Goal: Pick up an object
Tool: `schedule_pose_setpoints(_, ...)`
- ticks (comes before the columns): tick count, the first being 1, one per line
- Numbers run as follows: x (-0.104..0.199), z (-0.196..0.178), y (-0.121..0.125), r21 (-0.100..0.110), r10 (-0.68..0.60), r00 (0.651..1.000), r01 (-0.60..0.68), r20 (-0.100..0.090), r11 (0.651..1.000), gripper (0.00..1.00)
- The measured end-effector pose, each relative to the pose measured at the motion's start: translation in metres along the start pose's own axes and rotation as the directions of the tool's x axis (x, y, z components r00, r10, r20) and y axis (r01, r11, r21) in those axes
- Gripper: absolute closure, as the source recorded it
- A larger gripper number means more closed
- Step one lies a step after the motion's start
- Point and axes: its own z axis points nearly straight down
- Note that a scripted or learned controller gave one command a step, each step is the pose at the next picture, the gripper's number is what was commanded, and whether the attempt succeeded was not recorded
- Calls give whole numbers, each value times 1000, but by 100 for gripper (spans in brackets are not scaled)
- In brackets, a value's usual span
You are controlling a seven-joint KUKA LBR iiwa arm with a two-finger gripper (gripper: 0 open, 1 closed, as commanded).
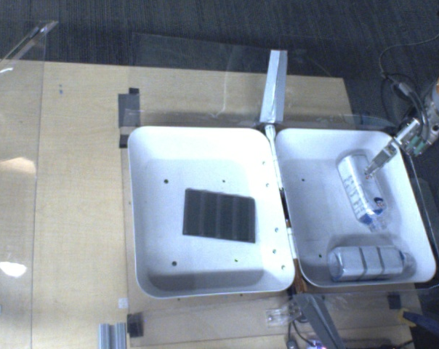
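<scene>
Gripper [370,170]: tip over the bottle's upper end; can't tell how it's set
Bottle [359,190]: lying in right bin [307,158]
Block [368,262]: right bin's near edge
Pad [219,214]: left bin [154,158]

The pale wooden bench [67,217] bore 2 shallow white bins side by side; left bin [143,195] and right bin [307,151] touched at their rims.

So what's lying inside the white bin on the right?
The right white bin holds a clear plastic bottle and a grey ridged block by its near wall. The gripper touches the bottle's top, covering a little there.
</scene>
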Motion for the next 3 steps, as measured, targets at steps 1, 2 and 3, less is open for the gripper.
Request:
schedule_pose_setpoints(1,0,110,0,-1,-98,995,98,1,995,0)
schedule_pose_setpoints(2,-28,127,42,-2,-356,934,356,4,934,0)
schedule_pose_setpoints(3,-18,118,22,-1,-395,919,395,1,919,0)
